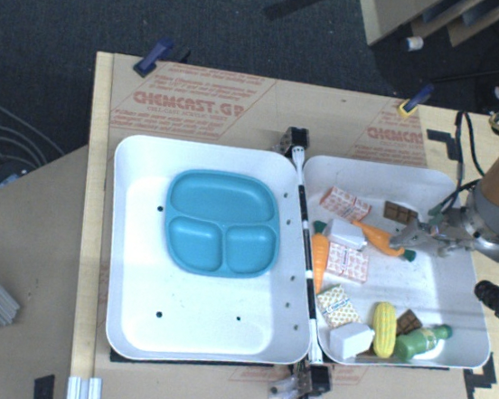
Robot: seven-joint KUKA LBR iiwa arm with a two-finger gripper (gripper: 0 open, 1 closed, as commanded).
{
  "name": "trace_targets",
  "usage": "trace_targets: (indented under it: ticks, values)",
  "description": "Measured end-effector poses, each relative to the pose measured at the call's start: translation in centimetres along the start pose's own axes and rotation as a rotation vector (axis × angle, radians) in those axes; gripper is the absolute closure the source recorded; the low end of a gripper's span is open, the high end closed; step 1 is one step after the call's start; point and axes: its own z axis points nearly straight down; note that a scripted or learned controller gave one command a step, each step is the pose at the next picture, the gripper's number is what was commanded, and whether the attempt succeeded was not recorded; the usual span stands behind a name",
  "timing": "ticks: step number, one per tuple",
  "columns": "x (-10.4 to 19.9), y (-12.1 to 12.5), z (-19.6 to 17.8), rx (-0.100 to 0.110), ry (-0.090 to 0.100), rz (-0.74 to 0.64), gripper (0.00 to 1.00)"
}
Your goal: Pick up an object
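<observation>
My gripper (412, 234) reaches in from the right over the upper middle of the right bin (456, 294). It is at the right end of an orange carrot (378, 236), which lies slanted on the bin floor. Whether it touches the carrot is unclear. A brown chocolate bar (400, 212) lies just behind the gripper. A pink-and-white packet (345, 202) sits to the left of that bar.
The right bin also holds a second carrot (318, 254) by its left wall, a pink checked packet (348, 263), a yellow-patterned packet (336, 304), a white block (351, 340), a corn cob (383, 328) and a green bottle (419, 341). The left bin (133, 252) holds a blue divided plate (222, 222).
</observation>
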Motion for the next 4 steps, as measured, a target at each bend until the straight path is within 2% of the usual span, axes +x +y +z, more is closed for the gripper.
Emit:
trace_targets:
  ticks: [1,2,3,4]
  values:
    - [6.5,7.1,1.6,0.009,0.001,0.000,0.00]
    - [6.4,7.2,0.5,0.006,-0.003,-0.001,1.00]
    - [6.4,7.2,0.5,0.007,-0.003,-0.001,0.00]
    - [6.4,7.3,-0.5,0.004,-0.005,-0.002,1.00]
